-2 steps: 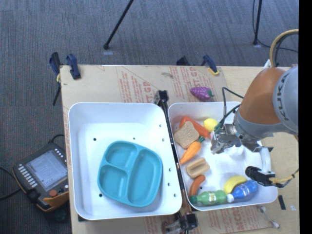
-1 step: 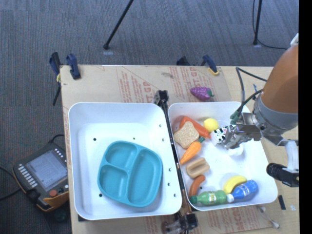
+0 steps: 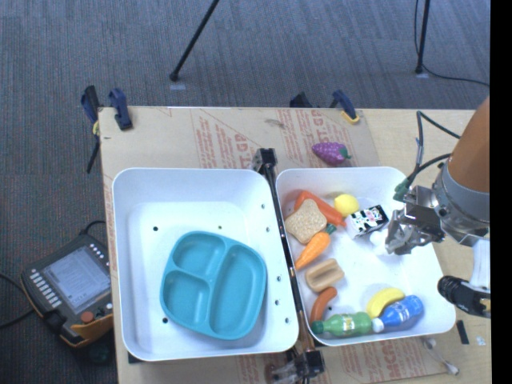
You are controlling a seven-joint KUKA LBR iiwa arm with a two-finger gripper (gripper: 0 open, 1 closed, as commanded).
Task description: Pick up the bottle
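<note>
The bottle [image 3: 346, 324], green with a pale label, lies on its side along the near wall of the right bin [image 3: 416, 214], touching a blue bottle [image 3: 404, 312] with a banana [image 3: 384, 299] just behind. That crowding against the wall leaves little room for a grasp from above, I judge. The gripper [image 3: 402, 234] hangs over the bin's right side, well apart from the bottle, carrying nothing; how wide it stands I cannot tell. A teal plate [image 3: 214, 284] sits in the left bin [image 3: 132, 190].
</note>
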